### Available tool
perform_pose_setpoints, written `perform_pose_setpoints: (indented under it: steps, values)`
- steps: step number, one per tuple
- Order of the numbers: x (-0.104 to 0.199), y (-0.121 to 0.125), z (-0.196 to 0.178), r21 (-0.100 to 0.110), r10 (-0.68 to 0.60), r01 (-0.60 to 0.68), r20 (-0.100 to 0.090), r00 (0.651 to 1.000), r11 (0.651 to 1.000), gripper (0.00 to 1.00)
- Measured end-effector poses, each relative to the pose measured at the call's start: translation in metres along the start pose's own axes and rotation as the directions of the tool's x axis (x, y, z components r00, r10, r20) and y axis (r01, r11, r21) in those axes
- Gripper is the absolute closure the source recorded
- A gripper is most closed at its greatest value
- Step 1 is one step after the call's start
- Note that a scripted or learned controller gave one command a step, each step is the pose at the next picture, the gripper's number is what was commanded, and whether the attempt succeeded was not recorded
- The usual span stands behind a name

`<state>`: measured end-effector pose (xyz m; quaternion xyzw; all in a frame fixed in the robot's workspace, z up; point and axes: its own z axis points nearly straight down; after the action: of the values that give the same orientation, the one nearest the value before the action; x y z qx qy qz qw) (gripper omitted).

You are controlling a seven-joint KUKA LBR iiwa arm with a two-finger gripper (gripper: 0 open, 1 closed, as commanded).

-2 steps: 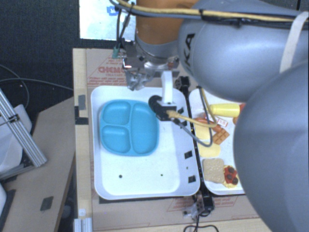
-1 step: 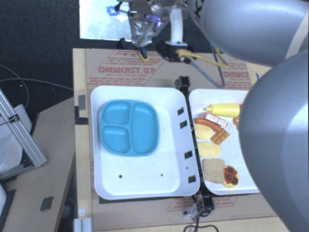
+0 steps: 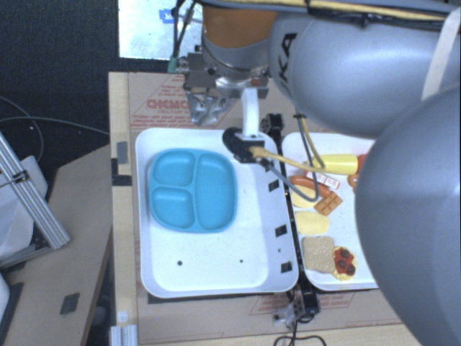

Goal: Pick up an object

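- My jaws sit on the gripper (image 3: pixel 206 109), which hangs just beyond the far edge of the blue plate (image 3: pixel 193 191), over the far rim of the left bin (image 3: pixel 155 269); I cannot tell whether they are apart or together, and I can claim no hold on anything
- The blue plate is the nearest thing I could take: it lies flat in the left bin, just on the near side of me, with bare white floor nearer the camera
- Other candidates lie to the right of the plate, in the right bin (image 3: pixel 338 285): a yellow piece (image 3: pixel 336 164), a sausage (image 3: pixel 305 184), a waffle piece (image 3: pixel 328 205), a pale yellow oval (image 3: pixel 313 224), a toast slice (image 3: pixel 318 254) and a small red piece (image 3: pixel 344 261)
- Risk, as I judge it: the plate is broad, shallow and flat, so closing on its top may give me nothing to bite and I slide off
- Coming straight down from here I would likely meet the bin rim beyond the plate rather than the plate itself
- The food pieces lie close together, so a reach that way could nudge a neighbour or catch two at once
- My own arm (image 3: pixel 374 56) covers much of the right bin, so some pieces there cannot be judged
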<state>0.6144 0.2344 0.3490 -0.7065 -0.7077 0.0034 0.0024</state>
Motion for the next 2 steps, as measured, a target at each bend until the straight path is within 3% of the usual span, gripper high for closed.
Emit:
perform_pose_setpoints:
  steps: [1, 2]
  values:
    - [-0.002, 0.037, 0.113, -0.002, 0.002, -0.002, 0.002, 1.0, 1.0, 1.0]
    - [-0.042, 0.013, 0.194, 0.0, 0.004, -0.004, 0.002, 1.0, 1.0, 1.0]
